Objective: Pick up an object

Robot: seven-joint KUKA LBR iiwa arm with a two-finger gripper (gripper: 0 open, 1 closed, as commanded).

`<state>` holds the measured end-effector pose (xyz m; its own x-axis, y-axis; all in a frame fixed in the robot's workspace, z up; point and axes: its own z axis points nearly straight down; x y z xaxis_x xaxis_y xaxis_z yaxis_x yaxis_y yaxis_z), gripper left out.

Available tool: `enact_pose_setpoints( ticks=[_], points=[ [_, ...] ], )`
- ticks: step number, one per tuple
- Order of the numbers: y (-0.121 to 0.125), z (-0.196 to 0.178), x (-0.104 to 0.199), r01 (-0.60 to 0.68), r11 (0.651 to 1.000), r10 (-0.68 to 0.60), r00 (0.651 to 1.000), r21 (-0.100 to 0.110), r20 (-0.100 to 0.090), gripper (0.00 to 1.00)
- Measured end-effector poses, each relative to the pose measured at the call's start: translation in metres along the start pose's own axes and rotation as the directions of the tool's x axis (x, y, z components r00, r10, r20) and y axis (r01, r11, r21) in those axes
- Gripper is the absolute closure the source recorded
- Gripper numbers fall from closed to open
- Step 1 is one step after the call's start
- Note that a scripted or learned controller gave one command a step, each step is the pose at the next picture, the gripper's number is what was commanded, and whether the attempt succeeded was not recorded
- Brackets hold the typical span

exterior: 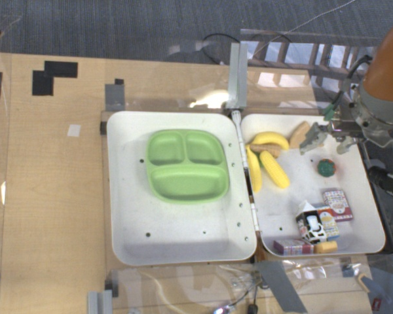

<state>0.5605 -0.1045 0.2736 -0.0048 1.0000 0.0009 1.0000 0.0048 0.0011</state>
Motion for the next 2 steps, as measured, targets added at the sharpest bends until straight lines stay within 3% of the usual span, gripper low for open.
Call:
enact_pose_setpoints(
  ticks=[1,2],
  points=[
    [0.003,0.080,0.016,0.060,0.998,-0.060,0.998,-0.001,0.001,0.00],
    [0.004,0.183,0.000,0.092,0.996,-0.092,0.996,-0.014,0.003,0.00]
  ],
)
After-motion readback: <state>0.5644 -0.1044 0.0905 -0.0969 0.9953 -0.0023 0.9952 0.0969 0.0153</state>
